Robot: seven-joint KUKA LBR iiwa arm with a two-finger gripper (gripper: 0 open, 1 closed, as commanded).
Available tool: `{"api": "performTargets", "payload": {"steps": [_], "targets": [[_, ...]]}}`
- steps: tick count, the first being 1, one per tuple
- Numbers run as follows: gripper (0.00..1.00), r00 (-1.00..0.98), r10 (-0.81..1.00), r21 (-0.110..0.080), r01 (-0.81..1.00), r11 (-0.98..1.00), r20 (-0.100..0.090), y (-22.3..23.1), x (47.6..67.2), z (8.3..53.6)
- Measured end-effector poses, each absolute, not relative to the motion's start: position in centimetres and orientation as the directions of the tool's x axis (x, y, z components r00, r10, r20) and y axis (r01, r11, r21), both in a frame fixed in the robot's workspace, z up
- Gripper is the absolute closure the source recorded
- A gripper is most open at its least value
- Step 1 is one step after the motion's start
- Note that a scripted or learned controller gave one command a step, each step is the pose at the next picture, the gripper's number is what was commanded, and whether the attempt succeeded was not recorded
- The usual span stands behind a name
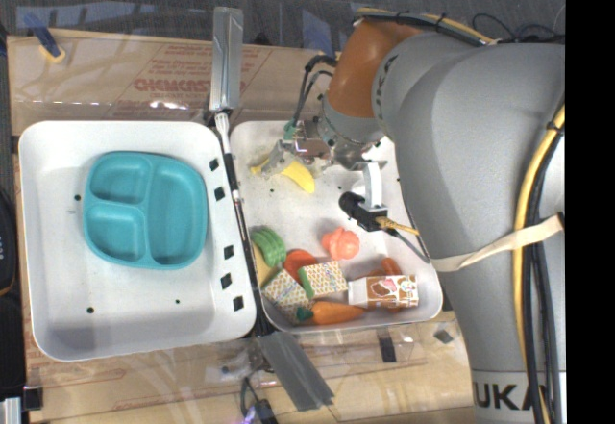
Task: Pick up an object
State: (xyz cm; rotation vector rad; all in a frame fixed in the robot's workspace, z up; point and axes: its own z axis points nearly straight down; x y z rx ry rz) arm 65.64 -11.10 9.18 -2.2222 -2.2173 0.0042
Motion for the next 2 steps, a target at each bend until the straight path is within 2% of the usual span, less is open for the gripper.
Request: {"api": "performTargets", "payload": {"steps": [1,2], "targets": [[1.00,-0.003,1.000,-0.014,1.000,0.003,-0.002,-11.2,65.4,10.1],[1.00,-0.021,1.000,0.001,1.000,0.021,0.001,-6.2,63.4,19.4]]}}
